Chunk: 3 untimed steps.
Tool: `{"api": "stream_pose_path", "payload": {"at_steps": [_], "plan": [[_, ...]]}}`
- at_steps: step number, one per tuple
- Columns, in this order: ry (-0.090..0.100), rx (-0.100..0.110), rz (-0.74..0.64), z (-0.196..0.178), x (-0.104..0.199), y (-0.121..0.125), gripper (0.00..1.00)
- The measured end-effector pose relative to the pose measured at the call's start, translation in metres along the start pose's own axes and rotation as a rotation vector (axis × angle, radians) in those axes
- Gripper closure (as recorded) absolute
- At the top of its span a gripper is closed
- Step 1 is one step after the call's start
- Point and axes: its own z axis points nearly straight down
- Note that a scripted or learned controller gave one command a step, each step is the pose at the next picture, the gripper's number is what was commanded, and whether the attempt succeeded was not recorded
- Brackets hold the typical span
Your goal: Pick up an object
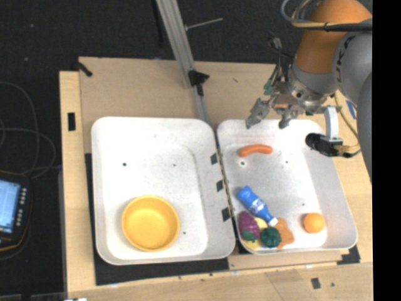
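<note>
My gripper (269,119) hangs open above the far edge of the right bin (326,187), its two fingers spread with nothing between them. Just below and in front of it an orange sausage-shaped piece (255,150) lies on the bin floor. Lower in the same bin a blue bottle with a white cap (255,204) lies at a slant. In the near corner a purple piece (248,224), a green piece (270,236) and an orange piece (285,231) crowd together. A small orange ball (312,222) rests near the right wall.
The left bin (150,155) holds a yellow bowl (150,222) in its near part. A grey metal post (178,42) slants up from between the two bins at the back. Brown bench board surrounds both bins.
</note>
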Motion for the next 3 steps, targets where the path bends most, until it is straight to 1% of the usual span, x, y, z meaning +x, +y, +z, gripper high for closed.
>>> {"api": "stream_pose_path", "payload": {"at_steps": [1, 2, 3], "plan": [[-0.001, 0.0, 0.0, 0.0, 0.0, 0.0, 0.0], [-0.002, 0.005, 0.004, 0.055, -0.012, -0.001, 0.0], [-0.002, 0.005, 0.004, 0.098, -0.018, -0.003, 0.0]]}}
